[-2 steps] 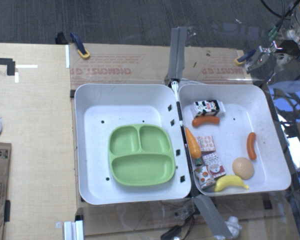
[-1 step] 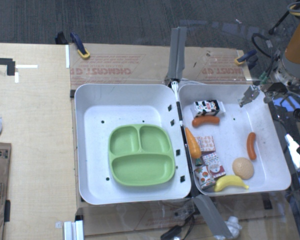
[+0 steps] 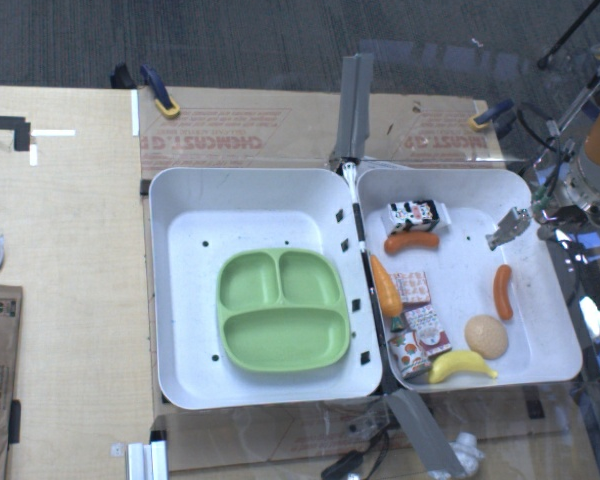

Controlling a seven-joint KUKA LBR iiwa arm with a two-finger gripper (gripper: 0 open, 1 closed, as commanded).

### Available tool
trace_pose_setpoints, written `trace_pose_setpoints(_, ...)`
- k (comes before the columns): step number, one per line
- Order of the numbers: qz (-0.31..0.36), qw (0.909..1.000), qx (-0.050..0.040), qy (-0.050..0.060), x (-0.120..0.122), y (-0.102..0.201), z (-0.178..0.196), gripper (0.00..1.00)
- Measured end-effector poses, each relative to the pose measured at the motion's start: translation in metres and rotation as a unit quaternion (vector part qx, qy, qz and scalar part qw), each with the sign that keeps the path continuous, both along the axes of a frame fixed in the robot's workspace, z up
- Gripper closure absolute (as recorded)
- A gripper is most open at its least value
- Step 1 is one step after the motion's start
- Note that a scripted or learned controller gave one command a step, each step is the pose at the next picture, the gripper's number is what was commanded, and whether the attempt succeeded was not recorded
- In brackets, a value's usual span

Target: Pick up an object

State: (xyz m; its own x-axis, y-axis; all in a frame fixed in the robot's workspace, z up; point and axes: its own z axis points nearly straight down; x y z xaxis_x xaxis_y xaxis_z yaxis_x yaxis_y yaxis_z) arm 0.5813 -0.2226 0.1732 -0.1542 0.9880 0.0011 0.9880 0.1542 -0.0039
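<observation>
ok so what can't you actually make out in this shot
- Gripper, camera view: small and blurred at the right bin's edge; finger state unreadable.
- Arm, camera view: mostly cut off by the right edge.
- Printed cartons and black-and-white pack: print too small to read.
- Bottom carton: partly covered by the banana.
- Carrot: lies against the divider between the bins; whether it leans on it is unclear.

Claw (image 3: 507,230) low at right, arm behind.

Grey metal hand (image 3: 507,230), black cables, perhaps an orange band at the right edge.
</observation>
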Motion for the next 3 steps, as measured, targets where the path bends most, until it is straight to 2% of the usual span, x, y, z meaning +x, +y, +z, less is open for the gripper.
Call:
trace_pose_setpoints(1,0.005,1.0,0.0058,0.001,-0.039,0.008,-0.077,0.0)
trace_pose_setpoints(2,0.002,1.0,0.0038,0.003,-0.039,0.005,-0.071,1.0)
trace_pose_setpoints(3,-0.041,0.9992,0.0006,-0.002,-0.055,0.002,-0.078,1.0)
